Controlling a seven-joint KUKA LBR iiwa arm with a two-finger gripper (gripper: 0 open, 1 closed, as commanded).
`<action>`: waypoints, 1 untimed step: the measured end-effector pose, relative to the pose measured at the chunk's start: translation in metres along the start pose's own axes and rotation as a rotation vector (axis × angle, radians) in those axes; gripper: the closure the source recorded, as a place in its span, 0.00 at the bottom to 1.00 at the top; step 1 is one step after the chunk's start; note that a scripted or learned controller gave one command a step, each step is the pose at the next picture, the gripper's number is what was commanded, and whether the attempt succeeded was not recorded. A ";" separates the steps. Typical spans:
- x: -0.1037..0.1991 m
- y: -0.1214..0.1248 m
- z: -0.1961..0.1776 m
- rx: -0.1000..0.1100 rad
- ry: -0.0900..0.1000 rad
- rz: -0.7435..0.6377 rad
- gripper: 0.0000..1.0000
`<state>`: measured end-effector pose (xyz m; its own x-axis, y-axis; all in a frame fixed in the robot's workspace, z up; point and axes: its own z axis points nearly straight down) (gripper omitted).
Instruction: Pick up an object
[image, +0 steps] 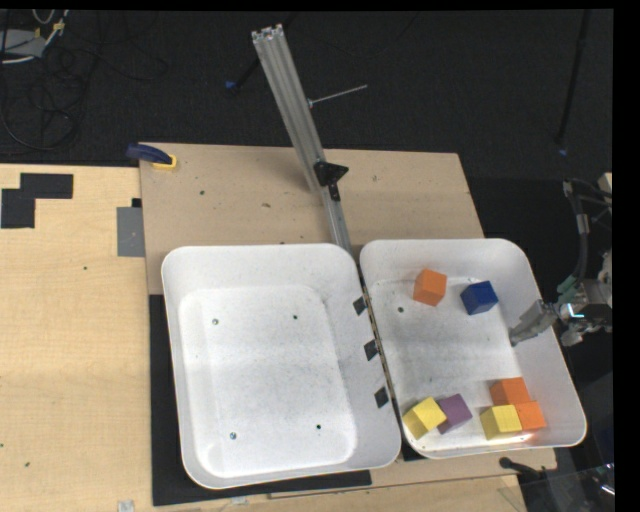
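Two shallow white bins are seen side by side on a wooden bench (250, 195). In the right bin (450, 350), an orange cube (430, 287) and a blue cube (479, 297) are placed near the far wall, apart from each other. Along the near wall, a yellow cube (424, 416) is touched by a purple cube (454, 410); further right, another yellow cube (500, 421) and two orange cubes (518, 402) are clustered. The gripper (530, 325) is seen at the right rim.

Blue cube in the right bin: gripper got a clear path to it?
Probably yes. The gripper sits at the right bin's right edge, and the blue cube stands apart from the orange cube, nothing between.
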<state>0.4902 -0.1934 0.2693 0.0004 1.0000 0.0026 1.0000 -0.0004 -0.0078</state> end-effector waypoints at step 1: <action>-0.001 0.000 -0.002 -0.004 -0.001 0.002 0.00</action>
<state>0.4904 -0.1939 0.2713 0.0022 1.0000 0.0017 1.0000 -0.0022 -0.0036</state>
